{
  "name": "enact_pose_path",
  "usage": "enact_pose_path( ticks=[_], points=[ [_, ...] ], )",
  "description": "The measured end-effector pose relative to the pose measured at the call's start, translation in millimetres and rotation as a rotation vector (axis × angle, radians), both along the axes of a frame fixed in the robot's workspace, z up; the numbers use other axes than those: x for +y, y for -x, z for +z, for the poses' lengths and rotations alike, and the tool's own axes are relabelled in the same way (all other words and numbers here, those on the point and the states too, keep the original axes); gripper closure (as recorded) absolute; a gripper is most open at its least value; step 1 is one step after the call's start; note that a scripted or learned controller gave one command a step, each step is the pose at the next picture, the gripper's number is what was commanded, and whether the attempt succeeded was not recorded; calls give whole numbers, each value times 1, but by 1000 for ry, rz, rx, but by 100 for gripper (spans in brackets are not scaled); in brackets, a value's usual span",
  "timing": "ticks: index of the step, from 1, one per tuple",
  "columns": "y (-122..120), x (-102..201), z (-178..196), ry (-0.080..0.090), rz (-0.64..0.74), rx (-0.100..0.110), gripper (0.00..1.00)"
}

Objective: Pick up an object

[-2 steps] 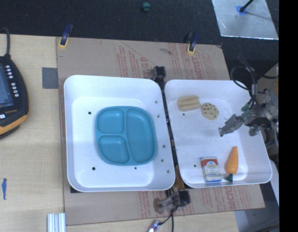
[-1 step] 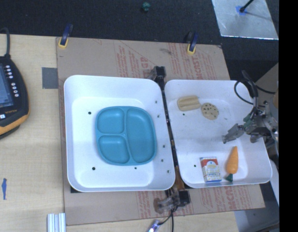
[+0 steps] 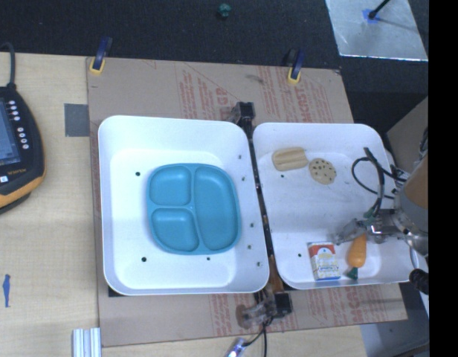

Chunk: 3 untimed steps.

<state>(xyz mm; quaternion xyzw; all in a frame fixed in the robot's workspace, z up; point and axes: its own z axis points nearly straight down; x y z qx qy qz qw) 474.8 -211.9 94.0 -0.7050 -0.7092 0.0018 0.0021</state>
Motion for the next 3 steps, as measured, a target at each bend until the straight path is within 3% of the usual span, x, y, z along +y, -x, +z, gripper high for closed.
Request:
enact_pose_path(
  ticks=[1, 2, 3],
  points=[
    [-1, -1, 11, 2, 5, -1, 100],
    [-77, 74, 46, 1, 2, -2, 100],
    [-108, 152, 104, -1, -1, -4, 100]
  ],
)
